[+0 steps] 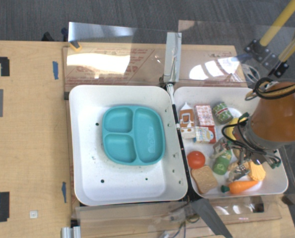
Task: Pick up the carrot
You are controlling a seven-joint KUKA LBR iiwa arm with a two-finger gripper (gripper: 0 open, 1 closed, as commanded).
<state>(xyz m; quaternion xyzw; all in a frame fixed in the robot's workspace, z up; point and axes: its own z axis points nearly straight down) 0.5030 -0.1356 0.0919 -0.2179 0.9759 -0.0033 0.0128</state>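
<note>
Two shallow white plastic bins side by side on a light brown tabletop (28, 133), viewed from above at a slant. Left white bin (83, 172): a teal plastic plate with three compartments (133, 135), lying flat near the centre. Right white bin (276, 182): a cluster of toy food items. Orange toy carrot with a green stub end (242, 186) lying on its side near the front edge of the right bin, long axis roughly left to right, stub end toward the left. Just left of the carrot, a tan slice of toy bread (204, 179); above that, a round red toy tomato (196, 158). Green toy vegetable (220, 165) between tomato and hand. Yellow toy piece (258, 171) just above the carrot's right end. Toward the back of the bin, small red-and-white printed cartons (203, 115) and a green can-shaped item (222, 112). Grey arm with orange band (276, 118) reaching in from the right, over the right bin. Hand (240, 166) low above the bin floor, just above the carrot, among the green and yellow pieces; state of the hand impossible to tell, contact with the carrot likewise.
</note>
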